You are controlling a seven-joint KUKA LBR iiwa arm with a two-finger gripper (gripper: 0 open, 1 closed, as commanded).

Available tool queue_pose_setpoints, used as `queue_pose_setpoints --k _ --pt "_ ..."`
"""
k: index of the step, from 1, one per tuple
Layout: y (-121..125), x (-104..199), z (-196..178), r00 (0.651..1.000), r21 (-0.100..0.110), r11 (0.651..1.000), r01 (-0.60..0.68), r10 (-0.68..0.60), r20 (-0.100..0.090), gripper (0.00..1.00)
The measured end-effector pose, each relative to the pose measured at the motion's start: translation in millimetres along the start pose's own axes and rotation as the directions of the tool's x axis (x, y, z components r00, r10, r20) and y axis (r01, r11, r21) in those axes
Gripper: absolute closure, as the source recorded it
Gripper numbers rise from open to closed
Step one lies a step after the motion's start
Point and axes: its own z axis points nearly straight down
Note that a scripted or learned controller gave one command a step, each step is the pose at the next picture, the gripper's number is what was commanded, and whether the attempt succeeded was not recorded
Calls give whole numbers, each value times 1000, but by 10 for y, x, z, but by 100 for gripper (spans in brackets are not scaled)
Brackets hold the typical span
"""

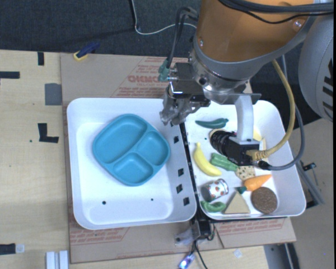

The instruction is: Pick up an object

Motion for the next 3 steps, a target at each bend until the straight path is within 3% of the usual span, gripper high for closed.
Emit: queue_pose_setpoints --k 1,2,3 --pt "-2 -616 276 1000 -1 1000 -11 11 1 100" --pt "39 -563 150 1000 -4 1000 -5 5 -1 100" --pt "-3 -713 -330 1000 -9 1000 -6 6 -2 100"
